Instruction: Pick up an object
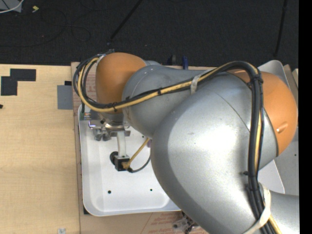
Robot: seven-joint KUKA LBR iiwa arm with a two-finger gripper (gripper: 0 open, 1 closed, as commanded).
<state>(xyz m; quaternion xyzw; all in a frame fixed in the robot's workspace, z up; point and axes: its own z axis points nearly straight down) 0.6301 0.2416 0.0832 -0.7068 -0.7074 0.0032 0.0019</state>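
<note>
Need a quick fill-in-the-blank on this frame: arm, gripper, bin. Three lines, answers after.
1. The arm comes into the camera view from the ____ side.
2. The band above the wrist is coloured ____.
3. The gripper hangs over a shallow ____ bin.

Missing words: right; orange; white.
</note>
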